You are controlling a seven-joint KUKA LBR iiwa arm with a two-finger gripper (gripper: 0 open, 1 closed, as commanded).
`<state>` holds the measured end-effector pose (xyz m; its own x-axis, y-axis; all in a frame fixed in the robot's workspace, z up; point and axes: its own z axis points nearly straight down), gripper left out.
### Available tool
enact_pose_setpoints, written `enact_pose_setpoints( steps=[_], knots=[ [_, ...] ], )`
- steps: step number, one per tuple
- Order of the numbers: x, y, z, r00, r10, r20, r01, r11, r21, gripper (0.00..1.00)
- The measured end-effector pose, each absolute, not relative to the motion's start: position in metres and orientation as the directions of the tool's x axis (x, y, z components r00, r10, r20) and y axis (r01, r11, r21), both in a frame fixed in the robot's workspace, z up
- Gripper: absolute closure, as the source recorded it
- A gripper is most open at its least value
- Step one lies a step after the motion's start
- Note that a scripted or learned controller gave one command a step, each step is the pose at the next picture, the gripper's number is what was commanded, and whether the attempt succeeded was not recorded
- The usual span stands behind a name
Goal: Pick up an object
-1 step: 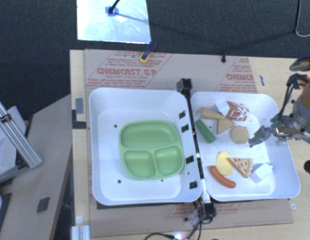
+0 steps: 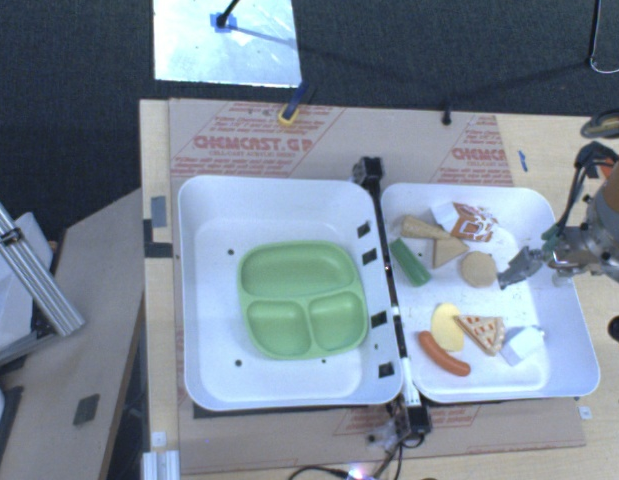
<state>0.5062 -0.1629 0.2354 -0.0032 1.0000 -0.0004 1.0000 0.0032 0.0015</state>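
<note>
So the left bin (image 2: 204, 268) just has the green divided tray (image 2: 301, 300) sitting in the middle of it, nothing there that looks like a target. All the pickable stuff is in the right bin (image 2: 569, 368), and it's crowded, which is my main worry. Going left to right: a green cylinder (image 2: 409, 262) up against the divider, a red sausage (image 2: 444, 353) near the front with a yellow piece (image 2: 447, 326) touching it, a tan wedge (image 2: 425, 229) toward the back, a round tan cookie-looking thing (image 2: 478, 269) in the middle, a waffle-pattern triangle (image 2: 482, 331) beside the yellow piece, a red-and-white wrapper thing (image 2: 471, 222) at the far side, and a small white block (image 2: 522, 342) just right of the triangle.

Risks as I see them: the items are so bunched that a descent could land on two at once or just shove one sideways. The flat ones (triangle, cookie) look hard to get fingers under. And anything near the bin wall could get pinned instead of grabbed.

The gripper (image 2: 516, 269) is over the right bin, just right of the cookie, coming in from the right. Nothing visibly held between the tips, and honestly I can't tell how wide it's set, or whether it's touching the bin floor.
</note>
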Motion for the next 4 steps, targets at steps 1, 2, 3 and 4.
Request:
enact_pose_setpoints(
  steps=[1, 2, 3, 4],
  knots=[
    [0.499, -0.165, 0.191, -0.001, 1.0, 0.001, 1.0, 0.001, -0.002, 0.0],
    [0.496, -0.158, 0.146, -0.001, 1.0, 0.002, 1.0, 0.001, -0.003, 0.0],
    [0.493, -0.148, 0.089, -0.002, 1.0, 0.002, 1.0, 0.002, -0.003, 0.0],
    [0.495, -0.148, 0.086, 0.0, 1.0, 0.0, 1.0, 0.0, 0.002, 0.0]
  ],
)
